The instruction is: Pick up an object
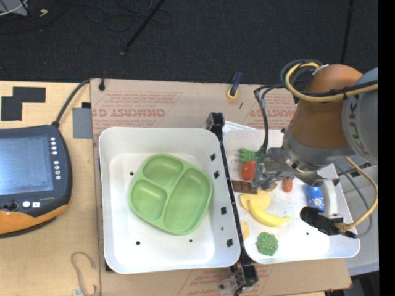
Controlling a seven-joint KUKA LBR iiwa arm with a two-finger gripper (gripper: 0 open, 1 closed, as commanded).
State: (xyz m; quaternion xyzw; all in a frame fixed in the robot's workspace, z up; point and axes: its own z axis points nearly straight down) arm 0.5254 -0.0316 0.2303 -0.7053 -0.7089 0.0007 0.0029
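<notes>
Gripper (264, 176) hung low by the tomato (248, 169) and banana (264, 209); couldn't tell finger state, so it needed centring on one before closing.

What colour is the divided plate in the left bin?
Light green; the divided plate shows plainly in the camera view.
</notes>
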